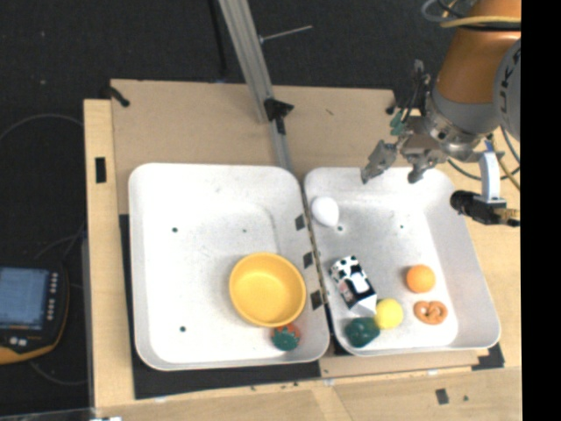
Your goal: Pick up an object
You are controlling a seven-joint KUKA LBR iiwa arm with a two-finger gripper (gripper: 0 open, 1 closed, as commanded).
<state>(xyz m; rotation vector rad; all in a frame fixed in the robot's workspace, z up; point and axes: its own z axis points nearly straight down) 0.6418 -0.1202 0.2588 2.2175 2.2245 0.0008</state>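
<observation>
From my station I see the arm (473, 55) coming in at the upper right, its orange band above the grey wrist, bent down so the gripper (394, 167) hangs over the far edge of the right bin (456, 235). Its two fingers (374, 167) are spread apart with nothing between them, so I read it as open and carrying nothing. A black fitting (478, 205) sticks out just beside the wrist, over the bin's right rim.

In the right bin, a white egg-shaped object (325, 210) lies near the far left corner, not far below the gripper. Toward the near side sits a black-and-white patterned block (352, 281), with a yellow ball (388, 313) just beside it and a dark green object (360, 331) touching or nearly touching both; I cannot tell exactly which at this resolution. An orange ball (420, 278) rests further right, and below it an orange-brown pretzel-shaped piece (429, 311), the two close but apart.

The left bin (193, 226) holds a yellow bowl (267, 288), upright, near its right wall. Just in front of the bowl, at the near rim, lies a small green and red object (286, 338); its shape is too blurred for me to name.

A metal post (250, 51) rises at a slant from behind the gap between the two bins.
</observation>
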